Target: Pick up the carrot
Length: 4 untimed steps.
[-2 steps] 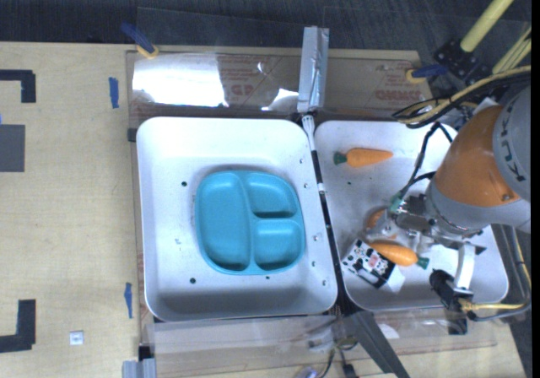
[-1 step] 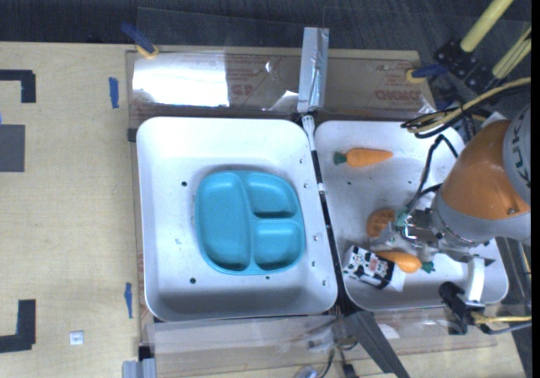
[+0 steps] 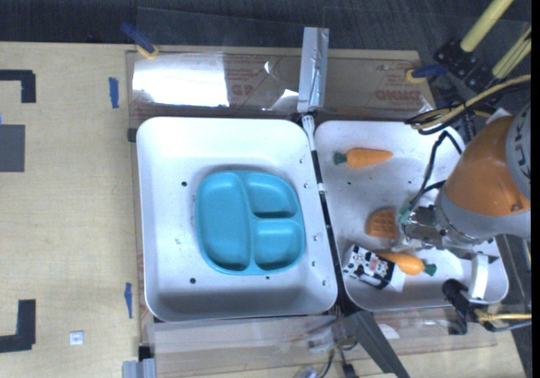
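Observation:
An orange carrot (image 3: pixel 368 157) with a green stub at its left end lies near the far wall of the right bin (image 3: pixel 405 133). A second, smaller carrot (image 3: pixel 405 263) with green at its right end lies near that bin's front, touching a black-and-white item (image 3: pixel 369 267). My gripper (image 3: pixel 416 228) hangs low over the middle of the right bin, just above the smaller carrot and right beside a round tan item (image 3: pixel 382 223). The grey wrist and the orange band (image 3: pixel 483 175) hide the bin's right side.
The left bin (image 3: pixel 169 199) holds a blue divided plate (image 3: pixel 250 220). A raised divider (image 3: pixel 318 191) separates the two bins. Cables and a yellow bar (image 3: pixel 498 5) sit at the far right. Wooden bench with tape marks lies to the left.

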Tool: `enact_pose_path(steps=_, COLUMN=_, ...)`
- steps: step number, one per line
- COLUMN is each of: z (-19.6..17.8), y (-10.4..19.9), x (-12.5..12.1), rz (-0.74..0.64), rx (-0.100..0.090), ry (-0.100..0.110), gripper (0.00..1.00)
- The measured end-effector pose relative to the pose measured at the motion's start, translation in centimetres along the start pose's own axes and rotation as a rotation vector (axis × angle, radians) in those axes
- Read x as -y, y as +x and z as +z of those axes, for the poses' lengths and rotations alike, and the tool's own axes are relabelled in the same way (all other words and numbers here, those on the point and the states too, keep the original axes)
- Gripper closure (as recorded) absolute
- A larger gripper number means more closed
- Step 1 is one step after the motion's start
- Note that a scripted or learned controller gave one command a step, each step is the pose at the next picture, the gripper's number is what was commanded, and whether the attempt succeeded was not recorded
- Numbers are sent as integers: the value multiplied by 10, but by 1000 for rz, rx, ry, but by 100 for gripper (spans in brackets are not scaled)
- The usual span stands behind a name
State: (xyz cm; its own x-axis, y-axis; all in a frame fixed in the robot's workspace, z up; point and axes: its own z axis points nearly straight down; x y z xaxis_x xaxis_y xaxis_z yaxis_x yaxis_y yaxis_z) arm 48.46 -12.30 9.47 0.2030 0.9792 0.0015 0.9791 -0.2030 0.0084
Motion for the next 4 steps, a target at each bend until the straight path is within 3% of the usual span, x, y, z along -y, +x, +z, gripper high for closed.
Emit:
enact_pose_path(steps=1, z=0, y=0, x=0, rz=1, rx=0, ry=1, gripper=0)
enact_pose_path(steps=2, z=8, y=3, x=3, rz=-176, rx=2, ry=1, gripper=0)
enact_pose_path(steps=3, z=0, y=4, x=1, rz=-172, rx=3, ry=-2, gripper=100)
enact_pose_path(steps=4, z=0, y=4, x=2, rz=-171, rx=3, ry=0, gripper=0)
